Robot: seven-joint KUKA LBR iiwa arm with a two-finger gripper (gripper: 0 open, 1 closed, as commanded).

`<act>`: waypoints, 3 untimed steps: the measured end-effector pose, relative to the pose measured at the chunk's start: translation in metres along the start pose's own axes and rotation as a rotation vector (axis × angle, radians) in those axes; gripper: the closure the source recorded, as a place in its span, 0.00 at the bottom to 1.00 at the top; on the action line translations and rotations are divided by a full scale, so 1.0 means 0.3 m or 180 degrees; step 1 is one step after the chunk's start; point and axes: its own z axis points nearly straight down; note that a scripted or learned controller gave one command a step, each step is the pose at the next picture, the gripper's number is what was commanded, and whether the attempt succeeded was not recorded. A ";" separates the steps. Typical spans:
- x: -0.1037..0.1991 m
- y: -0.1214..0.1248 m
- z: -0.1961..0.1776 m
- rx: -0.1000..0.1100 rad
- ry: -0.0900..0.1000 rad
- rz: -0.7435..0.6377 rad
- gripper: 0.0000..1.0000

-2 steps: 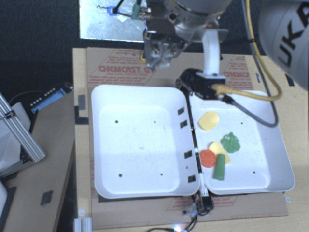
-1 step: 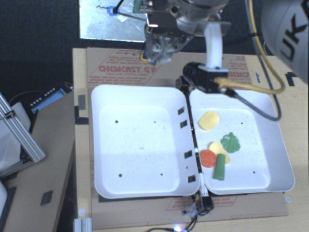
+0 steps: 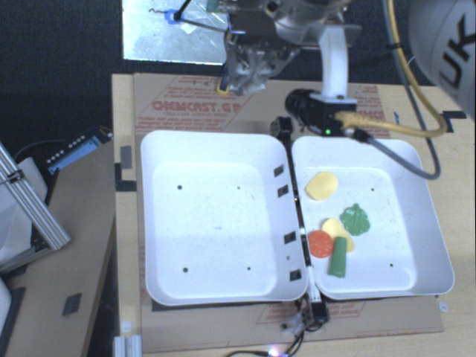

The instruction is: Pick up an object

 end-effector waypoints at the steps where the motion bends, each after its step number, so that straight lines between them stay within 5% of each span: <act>1: 0.001 0.001 -0.037 -0.0004 0.0004 -0.0016 1.00; 2: -0.262 -0.159 0.077 0.0017 -0.0014 0.0060 1.00; 3: 0.014 -0.159 0.518 0.0052 -0.0023 0.0010 1.00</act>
